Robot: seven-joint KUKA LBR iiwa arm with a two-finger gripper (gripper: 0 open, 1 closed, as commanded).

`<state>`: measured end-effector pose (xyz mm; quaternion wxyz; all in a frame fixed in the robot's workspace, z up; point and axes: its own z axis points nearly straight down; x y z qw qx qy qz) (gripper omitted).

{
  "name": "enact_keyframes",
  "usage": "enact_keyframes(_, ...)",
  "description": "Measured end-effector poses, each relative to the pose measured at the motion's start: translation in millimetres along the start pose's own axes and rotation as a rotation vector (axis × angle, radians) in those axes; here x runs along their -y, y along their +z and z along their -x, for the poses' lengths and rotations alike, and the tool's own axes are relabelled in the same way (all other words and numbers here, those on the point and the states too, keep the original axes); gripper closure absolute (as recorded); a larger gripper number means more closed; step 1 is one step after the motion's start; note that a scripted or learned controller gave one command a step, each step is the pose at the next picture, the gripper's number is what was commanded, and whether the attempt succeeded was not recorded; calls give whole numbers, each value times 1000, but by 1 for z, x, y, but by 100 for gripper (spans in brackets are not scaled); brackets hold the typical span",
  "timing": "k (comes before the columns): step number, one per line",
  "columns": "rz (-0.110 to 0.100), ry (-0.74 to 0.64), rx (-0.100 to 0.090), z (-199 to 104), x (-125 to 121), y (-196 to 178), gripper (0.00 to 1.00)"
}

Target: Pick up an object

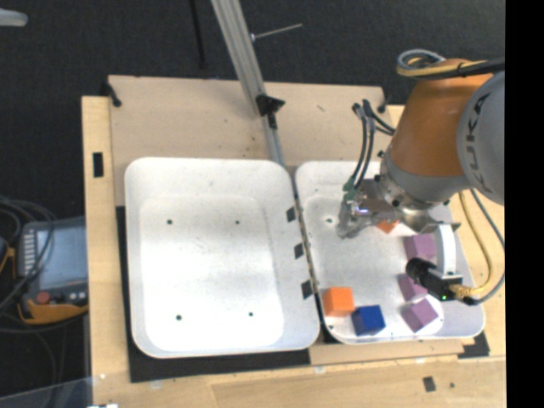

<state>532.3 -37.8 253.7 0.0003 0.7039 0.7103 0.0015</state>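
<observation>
My gripper hangs low over the upper middle of the right bin, under the orange wrist band. A small orange piece peeks out just to its right, partly hidden by the wrist. An orange cube and a blue cube lie near the bin's front edge. Three purple blocks sit to the right: one beside the wrist, one partly behind a black cable plug, and one in the front right corner.
The left bin lies alongside, split from the right one by a ridge with black clips. A slanted aluminium rail rises behind the bins. Cables and a white bracket hang off the arm over the right bin's right side.
</observation>
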Motion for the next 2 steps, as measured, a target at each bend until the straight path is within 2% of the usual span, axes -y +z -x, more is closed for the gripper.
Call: enact_keyframes(2, -5, 3, 1, -99, 2, 26, 100)
